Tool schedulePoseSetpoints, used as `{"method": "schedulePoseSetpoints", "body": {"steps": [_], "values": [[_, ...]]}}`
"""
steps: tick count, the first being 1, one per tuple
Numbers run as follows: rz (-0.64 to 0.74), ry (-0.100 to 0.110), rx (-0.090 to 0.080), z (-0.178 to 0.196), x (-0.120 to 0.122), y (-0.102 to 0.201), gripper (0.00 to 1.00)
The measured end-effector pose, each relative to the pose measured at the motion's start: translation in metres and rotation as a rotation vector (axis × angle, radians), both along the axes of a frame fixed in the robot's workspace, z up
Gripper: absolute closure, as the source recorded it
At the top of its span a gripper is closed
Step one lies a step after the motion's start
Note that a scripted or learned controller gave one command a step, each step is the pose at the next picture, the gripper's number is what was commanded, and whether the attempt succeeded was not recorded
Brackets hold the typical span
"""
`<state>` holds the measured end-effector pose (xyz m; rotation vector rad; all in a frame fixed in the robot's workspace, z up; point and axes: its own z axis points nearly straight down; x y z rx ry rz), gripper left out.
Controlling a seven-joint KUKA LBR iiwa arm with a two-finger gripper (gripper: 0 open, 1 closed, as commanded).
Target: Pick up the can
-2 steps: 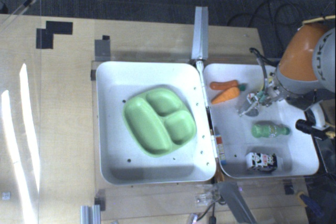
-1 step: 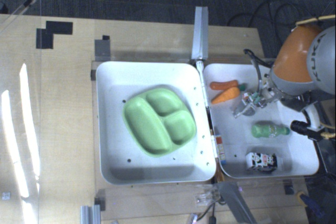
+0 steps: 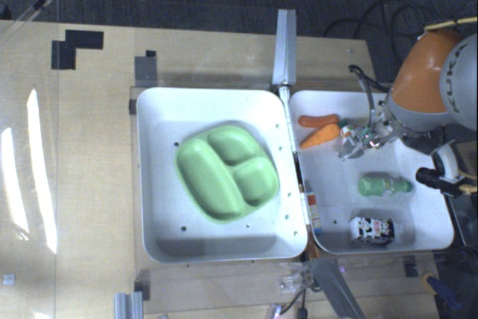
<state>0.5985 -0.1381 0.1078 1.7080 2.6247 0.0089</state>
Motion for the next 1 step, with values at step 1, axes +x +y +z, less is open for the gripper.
{"method": "schedulePoseSetpoints", "body": {"steps": [1], "values": [[-0.220, 0.004, 0.002, 0.1097, 0.0313, 0.0575, 1.00]]}}
